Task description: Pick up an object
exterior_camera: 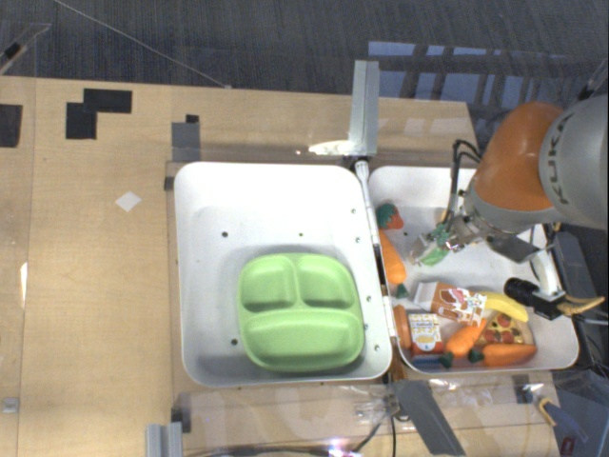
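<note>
Camera view from above, logged as I watch remotely. Largest first: the wooden bench (86,284) carries two white bins side by side. The left bin (205,217) holds a green divided tray (301,310), three compartments, lying flat toward the near side of that bin.

The right bin (419,190) holds the pickable clutter, mostly crowded along its near edge — an orange carrot-like piece (508,354) at the near right, a smaller orange one (463,341) just left of it, a yellow banana (505,306) lying on a printed flat pack (458,302), and a small printed carton (423,331) at the near left. Along the bin's left wall lies an orange piece (393,268), and farther back a small green-and-red item (389,218).

The arm (571,165) comes in from the right, its orange band (512,160) over the right bin's far right part. The gripper (440,247) sits low over the bin's middle, with a small green object (434,253) right at its tip. From this angle I cannot tell how wide the fingers stand, nor whether the green object is actually between them.
</note>
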Motion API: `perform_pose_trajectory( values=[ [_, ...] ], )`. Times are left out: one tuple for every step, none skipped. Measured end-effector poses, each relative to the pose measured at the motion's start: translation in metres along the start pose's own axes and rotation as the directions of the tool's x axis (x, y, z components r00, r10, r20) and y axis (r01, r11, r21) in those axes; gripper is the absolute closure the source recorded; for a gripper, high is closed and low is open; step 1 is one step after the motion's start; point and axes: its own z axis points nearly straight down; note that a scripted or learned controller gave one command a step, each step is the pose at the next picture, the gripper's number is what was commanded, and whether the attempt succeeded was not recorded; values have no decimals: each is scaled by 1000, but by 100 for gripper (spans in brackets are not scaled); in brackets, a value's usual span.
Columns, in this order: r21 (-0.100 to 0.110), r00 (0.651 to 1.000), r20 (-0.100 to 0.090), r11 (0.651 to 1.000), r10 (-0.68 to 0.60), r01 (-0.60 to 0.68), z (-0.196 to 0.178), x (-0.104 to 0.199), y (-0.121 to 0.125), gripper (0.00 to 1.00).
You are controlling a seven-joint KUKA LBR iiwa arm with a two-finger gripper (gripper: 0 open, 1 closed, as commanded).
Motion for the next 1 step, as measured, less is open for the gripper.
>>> perform_pose_trajectory(
  values=[
    [18, 999, -4, 999, 50, -49, -81, 49, 31, 100]
  ],
)
